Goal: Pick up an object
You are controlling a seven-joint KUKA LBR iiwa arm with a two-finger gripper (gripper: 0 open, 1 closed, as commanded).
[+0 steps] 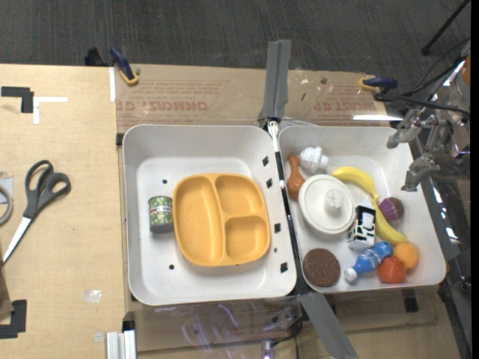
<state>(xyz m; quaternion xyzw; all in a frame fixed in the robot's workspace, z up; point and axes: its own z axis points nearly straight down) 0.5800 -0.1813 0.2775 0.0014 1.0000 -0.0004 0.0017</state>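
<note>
The right bin [426,275] holds several small items: a white round lidded bowl [327,202], a yellow banana [364,188], a brown toy drumstick [296,176], a purple fig-like piece [391,209], a black-and-white box [364,226], a blue bottle [368,262], an orange ball [406,254], a red piece [391,271] and a dark brown disc [321,266]. In the left bin [142,275] lie a yellow divided plate [221,219] and a small green can [160,215]. My gripper [418,159] hangs over the right bin's far right edge, above and right of the banana, touching nothing.
Scissors [36,193] lie on the wooden bench at the left. Behind the bins is a cardboard sheet [194,99] with blue clamps at its corners. A grey bar [277,81] runs back from the seam between the bins. Cables and arm hardware crowd the right side.
</note>
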